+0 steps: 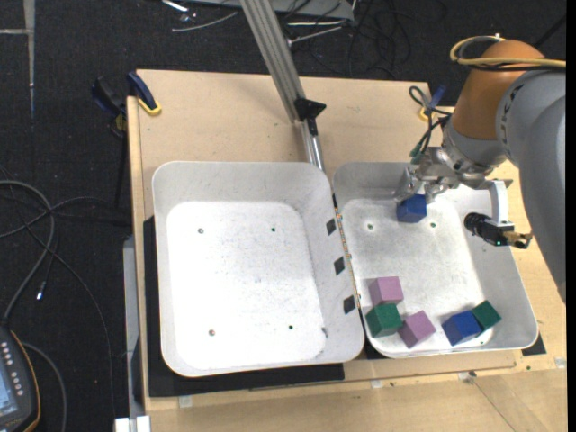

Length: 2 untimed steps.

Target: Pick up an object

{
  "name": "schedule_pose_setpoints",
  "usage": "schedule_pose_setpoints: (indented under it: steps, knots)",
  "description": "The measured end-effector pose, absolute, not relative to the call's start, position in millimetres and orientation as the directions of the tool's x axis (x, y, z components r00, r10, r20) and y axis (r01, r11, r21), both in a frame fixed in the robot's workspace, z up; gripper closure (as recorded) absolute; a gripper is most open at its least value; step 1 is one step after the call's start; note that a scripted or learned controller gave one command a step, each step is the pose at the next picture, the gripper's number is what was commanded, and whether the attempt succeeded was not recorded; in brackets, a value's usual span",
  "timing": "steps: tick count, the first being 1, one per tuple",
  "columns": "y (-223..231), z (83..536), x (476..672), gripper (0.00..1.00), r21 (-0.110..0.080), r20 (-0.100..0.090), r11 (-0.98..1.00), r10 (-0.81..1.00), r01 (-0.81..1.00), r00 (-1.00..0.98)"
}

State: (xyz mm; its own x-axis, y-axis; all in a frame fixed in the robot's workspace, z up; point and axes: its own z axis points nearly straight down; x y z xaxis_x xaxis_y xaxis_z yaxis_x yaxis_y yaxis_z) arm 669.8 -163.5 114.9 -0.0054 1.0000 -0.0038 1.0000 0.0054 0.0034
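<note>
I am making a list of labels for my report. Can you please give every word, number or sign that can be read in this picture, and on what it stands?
No readable text.
The black tabs between the bins: no lettering shows.
The device at the lower left corner: its screen is too small and blurred to read.

End effector (416, 192) fingertips behind blue cube (412, 209)

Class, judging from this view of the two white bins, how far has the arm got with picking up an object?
Done: the gripper has reached the right white bin. In hand: a small blue cube sits at its tip; a grasp can't be confirmed. Left: lifting it clear.
</note>
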Motion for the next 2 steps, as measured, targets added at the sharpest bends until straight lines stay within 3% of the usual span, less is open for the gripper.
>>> schedule_pose_setpoints:
  steps: [1,2]
  knots:
    - [-88,201,679.7,1.0,0.01,0.001,0.01,1.0,1.0,-0.01]
    - [-3,195,675.5,1.0,-0.001,0.003,0.01,1.0,1.0,-0.01]
